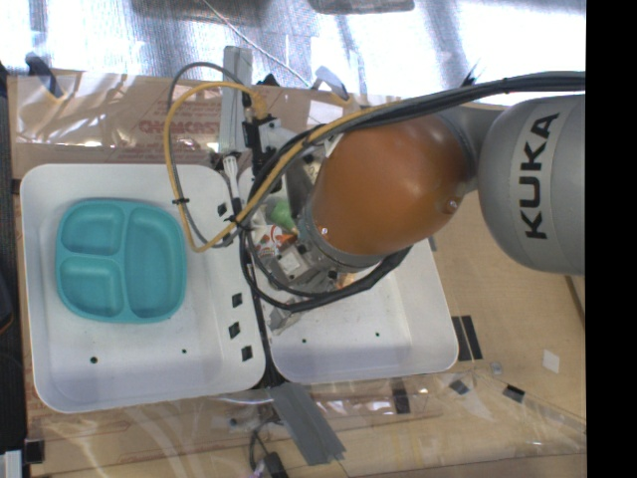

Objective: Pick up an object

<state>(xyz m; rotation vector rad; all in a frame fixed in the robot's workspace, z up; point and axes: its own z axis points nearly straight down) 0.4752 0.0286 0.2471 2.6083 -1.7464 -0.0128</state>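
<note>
The arm (pixel 398 192) reaches in from three o'clock and bends down over the right bin (pixel 398 342), its orange band covering most of that bin's upper half. The gripper (pixel 284 257) sits low at the band's eight o'clock edge, buried among cables (pixel 199 147) and its own wrist hardware, so whether it is parted or closed on anything I cannot tell. Just at the band's nine o'clock side, scraps of green (pixel 281 211) and orange (pixel 284 235) peek out; these look like the objects in the right bin, and one of them is probably the target, though too little shows to name either. The left bin (pixel 60 366) holds a teal tray (pixel 121 259), lying flat and well apart from the gripper. The step in hand seems to be the descent or the close on an item under the wrist. To do it well, the approach should come straight down, centred on one object rather than straddling two, keep off the bin's dividing wall at nine o'clock, close fully before lifting, then rise vertically so the loose cables do not snag.
</note>
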